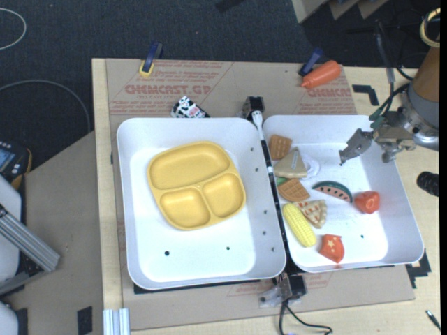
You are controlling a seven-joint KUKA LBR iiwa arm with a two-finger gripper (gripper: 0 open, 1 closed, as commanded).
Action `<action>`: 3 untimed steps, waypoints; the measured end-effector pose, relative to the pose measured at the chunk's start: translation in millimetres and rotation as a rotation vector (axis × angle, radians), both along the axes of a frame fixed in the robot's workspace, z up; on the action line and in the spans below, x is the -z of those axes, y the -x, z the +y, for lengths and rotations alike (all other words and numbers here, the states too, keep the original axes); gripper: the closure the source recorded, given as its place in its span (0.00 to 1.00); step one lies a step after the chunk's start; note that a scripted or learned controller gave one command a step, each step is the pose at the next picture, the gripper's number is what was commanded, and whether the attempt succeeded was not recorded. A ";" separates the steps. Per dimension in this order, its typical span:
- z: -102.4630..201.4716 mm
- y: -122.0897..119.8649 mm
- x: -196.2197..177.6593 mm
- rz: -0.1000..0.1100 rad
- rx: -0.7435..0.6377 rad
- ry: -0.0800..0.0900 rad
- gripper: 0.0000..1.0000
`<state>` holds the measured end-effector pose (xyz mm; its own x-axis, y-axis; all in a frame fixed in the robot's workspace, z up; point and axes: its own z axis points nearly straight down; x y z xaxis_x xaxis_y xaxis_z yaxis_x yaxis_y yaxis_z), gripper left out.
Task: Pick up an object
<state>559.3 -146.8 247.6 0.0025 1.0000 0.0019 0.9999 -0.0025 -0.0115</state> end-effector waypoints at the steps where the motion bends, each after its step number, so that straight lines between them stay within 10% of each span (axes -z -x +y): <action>1: 0.2 -2.3 -6.2 -0.012 -0.002 0.002 0.00; 3: 7.1 -12.1 93.0 -0.005 -0.003 0.000 0.00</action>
<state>571.4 -139.7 154.6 -0.0007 1.0000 0.0022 1.0000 0.0007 -0.0060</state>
